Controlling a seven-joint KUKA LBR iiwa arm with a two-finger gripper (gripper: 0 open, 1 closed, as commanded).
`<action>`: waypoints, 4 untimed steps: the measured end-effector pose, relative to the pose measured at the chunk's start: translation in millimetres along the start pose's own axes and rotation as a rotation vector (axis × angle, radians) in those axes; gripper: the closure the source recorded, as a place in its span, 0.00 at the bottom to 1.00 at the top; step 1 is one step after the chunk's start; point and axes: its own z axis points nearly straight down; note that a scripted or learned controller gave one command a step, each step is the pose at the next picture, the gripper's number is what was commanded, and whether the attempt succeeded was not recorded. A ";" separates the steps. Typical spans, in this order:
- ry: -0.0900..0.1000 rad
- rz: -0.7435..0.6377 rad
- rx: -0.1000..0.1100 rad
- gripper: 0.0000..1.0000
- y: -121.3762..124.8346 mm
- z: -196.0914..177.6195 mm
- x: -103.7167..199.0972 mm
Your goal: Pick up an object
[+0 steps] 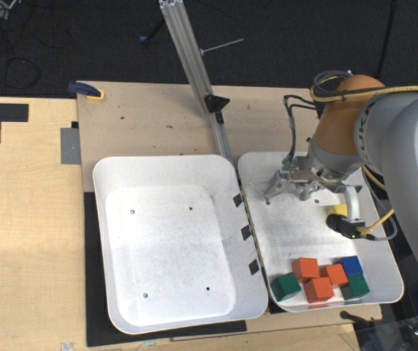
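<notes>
The bench (158,123) is a pale wood board, and past its far edge the room is dark, with black cloth and some loose cables on the floor. To the left of the bench lies a lighter wooden surface (19,218) with a few black and grey patches on it. A blue and yellow clamp (85,90) sits at the far left corner of the bench. A slanted aluminium bar (194,68) rises from the middle of the bench toward the far side.

Two shallow white bins stand side by side on a black mat. The left bin (110,196) shows a bare white floor with small dark dots. The right bin (256,170) carries the objects: near its front right corner there is a group of small blocks touching each other, namely three orange blocks (318,278), two green blocks (286,286) and one blue block (351,266).

The grey arm with the orange band (340,119) reaches in from the right, above the far part of the right bin. Its gripper (276,187) points to the left near the far left area of this bin, well apart from the blocks. Whether its fingers are apart or together, I cannot tell. A yellow and black part (344,221) is seen just below the wrist
</notes>
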 end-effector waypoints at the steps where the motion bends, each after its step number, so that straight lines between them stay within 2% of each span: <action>1: 0.001 0.003 0.001 1.00 -0.3 -10.3 -1.1; 4: 0.000 0.000 -0.006 1.00 0.4 -141.2 0.6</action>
